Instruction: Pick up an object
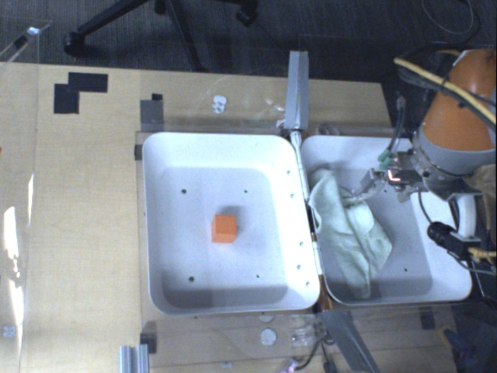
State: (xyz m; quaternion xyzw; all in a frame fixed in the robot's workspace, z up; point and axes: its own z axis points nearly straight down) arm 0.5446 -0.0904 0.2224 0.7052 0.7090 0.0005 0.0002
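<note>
Item: gripper (363,195), over the right bin (443,286), low at the upper edge of the cloth (345,231). Whether its fingers are apart, together or clamped on anything cannot be told; they are small and blurred against the pale fabric.

Item: cloth, pale green-white, crumpled, lying lengthwise along the right bin's left wall, just beside the divider to the left bin (155,224).

Item: orange block (224,228), alone near the middle of the left bin's floor, well apart from the gripper.

Step in hand, as judged: a grasp attempt on the cloth. To do it well, close on a raised fold rather than flat fabric, and lift straight up so the trailing end clears the bin wall; soft cloth may slip or drag.

Surface: both bins white and shallow, set side by side on a light wooden counter (78,208), black tape marks at its far left.

Room: dark carpet (349,14) beyond the counter, with a chair base (163,6) on it.
</note>
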